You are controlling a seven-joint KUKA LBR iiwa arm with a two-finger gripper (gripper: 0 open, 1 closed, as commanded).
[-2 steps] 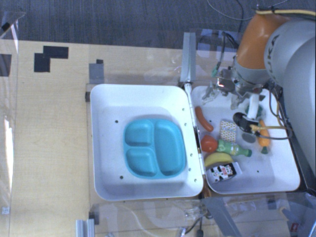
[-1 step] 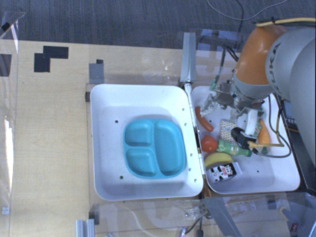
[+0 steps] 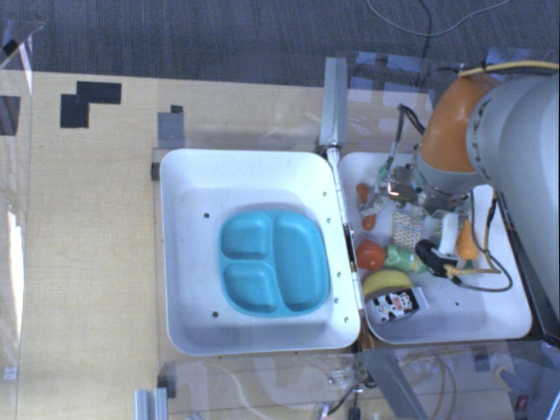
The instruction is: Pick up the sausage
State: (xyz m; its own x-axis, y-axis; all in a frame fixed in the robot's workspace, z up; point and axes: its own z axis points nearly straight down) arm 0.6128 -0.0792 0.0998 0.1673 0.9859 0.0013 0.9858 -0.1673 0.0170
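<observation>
Crowded right bin [image 3: 507, 318], possibly sausage [image 3: 369, 221] near divider.

My arm [image 3: 516, 138] is a fat, rounded grey casing with a glossy orange band [image 3: 448, 134] above the wrist. Below the band I see a darker metal wrist section [image 3: 420, 191] with small fittings, and thin black cables [image 3: 477, 274] loop off it.

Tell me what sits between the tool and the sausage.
Nothing visible does. The tool hangs over the right bin just right of the small brownish sausage, with bare bin floor between; the tomato lies nearer the camera.
</observation>
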